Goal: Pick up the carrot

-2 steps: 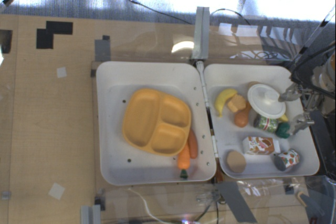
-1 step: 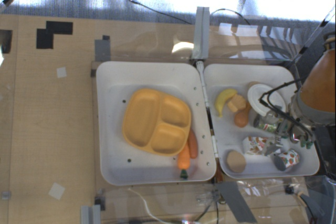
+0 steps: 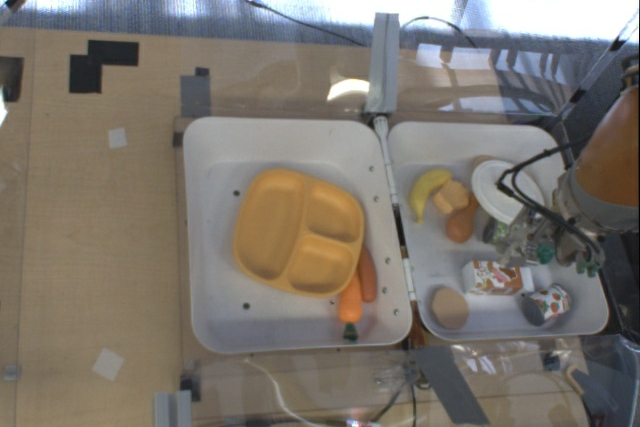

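The carrot (image 3: 351,301) is observed in the left bin (image 3: 205,245), beside the yellow tray (image 3: 297,231), while the gripper (image 3: 522,243) is positioned over the right bin (image 3: 590,315), its state undeterminable.

The robot's arm (image 3: 608,155) reaches in from the right edge of the frame, its orange band showing at mid-height on the far right above a grey wrist. Black cables loop out from the wrist toward the left. The gripper (image 3: 520,243) hangs at the lower right of the frame, pointing down and leftward, its fingers too blurred to read.
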You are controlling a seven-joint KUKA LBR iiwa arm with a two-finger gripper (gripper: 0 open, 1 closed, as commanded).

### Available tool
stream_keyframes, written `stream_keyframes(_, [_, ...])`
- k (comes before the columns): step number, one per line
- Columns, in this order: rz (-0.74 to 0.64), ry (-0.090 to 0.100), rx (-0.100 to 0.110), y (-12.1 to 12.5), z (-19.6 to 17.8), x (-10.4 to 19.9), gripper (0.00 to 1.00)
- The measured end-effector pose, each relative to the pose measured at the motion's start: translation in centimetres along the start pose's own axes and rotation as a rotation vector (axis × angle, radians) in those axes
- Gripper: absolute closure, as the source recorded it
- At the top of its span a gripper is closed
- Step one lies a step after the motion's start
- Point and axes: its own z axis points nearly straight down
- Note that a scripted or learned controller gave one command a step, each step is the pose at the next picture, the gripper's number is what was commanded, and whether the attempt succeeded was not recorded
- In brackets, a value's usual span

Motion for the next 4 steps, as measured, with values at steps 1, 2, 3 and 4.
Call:
stream_keyframes(1, [0.264,0.006,0.000,2.9,-0.3,0.3,1.00])
stream_keyframes(2, [0.265,0.006,0.001,2.8,-0.3,0.3,0.00])
stream_keyframes(3, [0.540,0.009,0.002,4.5,-0.6,2.5,0.00])
stream_keyframes(4, [0.664,0.008,0.003,5.7,-0.8,2.7,0.00])
